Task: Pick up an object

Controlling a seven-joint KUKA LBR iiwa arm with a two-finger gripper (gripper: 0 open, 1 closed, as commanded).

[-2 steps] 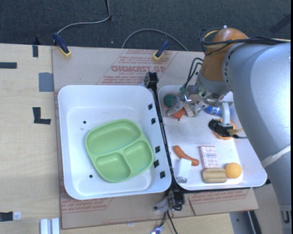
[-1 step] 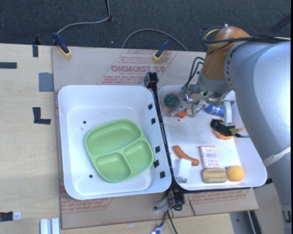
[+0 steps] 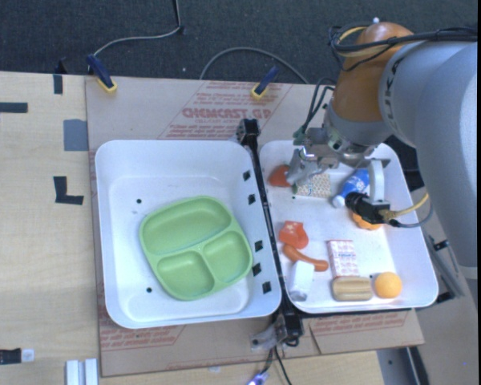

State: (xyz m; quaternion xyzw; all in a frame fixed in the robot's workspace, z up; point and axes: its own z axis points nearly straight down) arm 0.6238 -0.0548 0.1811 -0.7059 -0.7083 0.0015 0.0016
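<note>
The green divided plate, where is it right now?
The green divided plate lies in the left bin in the camera view, toward its front, across the divider from the orange toy in the right bin.

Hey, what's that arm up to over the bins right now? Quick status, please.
Gripper low in right bin, far end. Nothing seen held. Nearest: small red piece, speckled pad. Green tray sits in left bin.
</note>
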